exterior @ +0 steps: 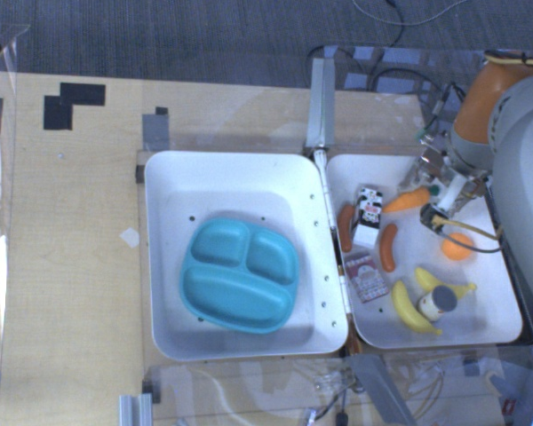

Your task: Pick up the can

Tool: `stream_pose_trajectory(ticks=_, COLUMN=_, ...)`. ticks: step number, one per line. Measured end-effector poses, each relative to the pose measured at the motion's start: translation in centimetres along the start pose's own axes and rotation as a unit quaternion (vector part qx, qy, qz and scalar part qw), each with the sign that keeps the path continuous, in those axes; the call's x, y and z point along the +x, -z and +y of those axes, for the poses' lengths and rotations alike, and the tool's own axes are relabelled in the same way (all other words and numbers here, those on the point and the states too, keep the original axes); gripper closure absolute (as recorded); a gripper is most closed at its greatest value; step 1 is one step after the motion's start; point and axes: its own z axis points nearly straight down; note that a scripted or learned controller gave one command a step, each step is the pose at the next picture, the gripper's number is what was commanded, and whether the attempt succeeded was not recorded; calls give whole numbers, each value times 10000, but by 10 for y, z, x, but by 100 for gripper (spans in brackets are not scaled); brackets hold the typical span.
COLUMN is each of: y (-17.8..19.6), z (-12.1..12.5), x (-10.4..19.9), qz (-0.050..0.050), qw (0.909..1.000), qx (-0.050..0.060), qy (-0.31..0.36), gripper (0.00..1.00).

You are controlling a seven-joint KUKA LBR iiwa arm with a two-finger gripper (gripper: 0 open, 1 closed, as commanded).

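1. The can [442, 301] stands upright in the near part of the right bin [506, 327], its pale round top facing the camera. It is wedged among the bananas [415, 307] — one curves along its left side and another pokes out to its right, both touching or nearly so. That crowding is probably why a clean grasp looks awkward.

2. The gripper [445, 201] hangs over the far right part of the same bin, near the carrot [405, 201] and above the orange ball [457, 247]. Whether it is released or clenched I cannot tell, and nothing is plainly held in it.

3. Gripper and can are well apart, so I judge the pick as not yet started. The arm would need to travel toward the near side and come down over the can.

4. Other clutter sits left of the can: a small carton [367, 217], two sausages [388, 247] and a flat red packet [366, 278] — none blocks the can directly.

5. The left bin [169, 327] holds only a blue divided plate [241, 274], lying flat and out of the way.
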Motion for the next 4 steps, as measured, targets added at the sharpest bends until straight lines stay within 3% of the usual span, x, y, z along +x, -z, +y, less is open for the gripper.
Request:
stream_pose_trajectory(ticks=1, y=178, z=-21, x=1, qz=52, qw=9995, qx=-74, qy=-309, gripper=0)
stream_pose_trajectory(ticks=2, y=297, z=-18, x=-41, qz=50, qw=9973, qx=-70, qy=-729, gripper=0)
stream_pose_trajectory(ticks=3, y=307, z=-18, x=-38, qz=52, qw=9977, qx=-89, qy=-671, gripper=100)
stream_pose_trajectory(ticks=4, y=349, z=-83, x=-95, qz=52, qw=9901, qx=-58, qy=-1400, gripper=100)
